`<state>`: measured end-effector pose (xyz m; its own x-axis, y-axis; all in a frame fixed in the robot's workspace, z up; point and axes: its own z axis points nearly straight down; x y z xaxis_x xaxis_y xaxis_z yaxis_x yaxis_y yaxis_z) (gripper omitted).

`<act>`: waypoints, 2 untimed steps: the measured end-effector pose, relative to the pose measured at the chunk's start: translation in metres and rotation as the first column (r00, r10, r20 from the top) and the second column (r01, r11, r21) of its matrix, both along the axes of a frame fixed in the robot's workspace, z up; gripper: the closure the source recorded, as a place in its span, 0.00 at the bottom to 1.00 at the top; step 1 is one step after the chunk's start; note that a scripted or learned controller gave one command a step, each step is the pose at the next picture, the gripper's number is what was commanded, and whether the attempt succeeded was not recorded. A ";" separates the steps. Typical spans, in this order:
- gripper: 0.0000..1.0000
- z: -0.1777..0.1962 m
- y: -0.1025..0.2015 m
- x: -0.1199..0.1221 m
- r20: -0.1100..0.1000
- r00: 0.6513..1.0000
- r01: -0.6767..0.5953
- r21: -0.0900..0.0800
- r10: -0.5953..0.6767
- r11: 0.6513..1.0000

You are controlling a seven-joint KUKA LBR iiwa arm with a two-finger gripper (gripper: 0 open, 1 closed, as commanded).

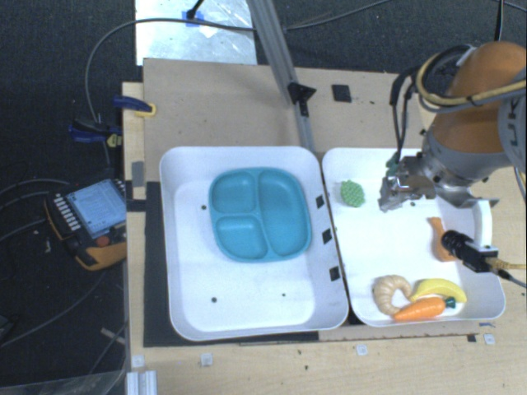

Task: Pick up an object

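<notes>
Here, the tan flat surface (222, 105) carries two shallow white plastic bins side by side. The left white bin (247, 303) holds a blue plastic plate with three compartments (259, 214), lying flat toward the bin's far side. The right white bin (395, 253) holds the smaller things. The grey arm with its orange band (478, 113) reaches in from the right and hangs over the far part of that bin. Its metal gripper (399, 189) points down there, just right of a small green knobbly ball (352, 192) and apart from it; whether it is spread or pressed together cannot be told from this slant, and nothing is seen between its tips. At the bin's near edge lie a beige curled croissant-shaped toy (389, 290), a yellow banana (439, 288) and an orange carrot (420, 309), all touching one another. An orange curved piece (439, 239) lies near the right wall, partly hidden behind a black part on the arm.
</notes>
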<state>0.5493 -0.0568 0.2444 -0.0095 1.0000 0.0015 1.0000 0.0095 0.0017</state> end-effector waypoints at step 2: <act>1.00 -0.012 0.115 0.017 0.000 1.000 -0.002 0.001 0.002 1.000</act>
